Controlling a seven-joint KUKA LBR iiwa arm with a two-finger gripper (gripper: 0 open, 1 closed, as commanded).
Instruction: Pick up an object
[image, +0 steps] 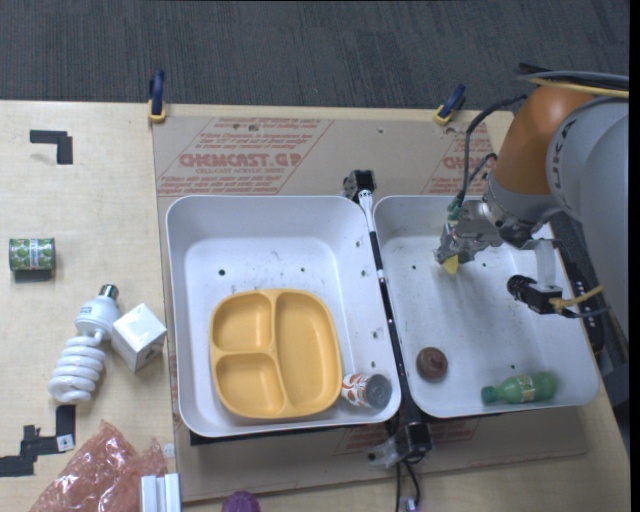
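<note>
Two shallow white bins sit side by side on the table, the left bin (190, 300) holding a yellow divided tray (275, 352) and a small cup (366, 390), the right bin (480, 330) keeping loose pickable items within the arm's reach. Hanging over the right bin's upper part, the jaws (452, 256) appear to pinch a small yellow object (450, 264) (too small to name). A brown round piece (432, 363) and green bottle (520, 388) lie well apart, toward the frame's lower right.
</note>
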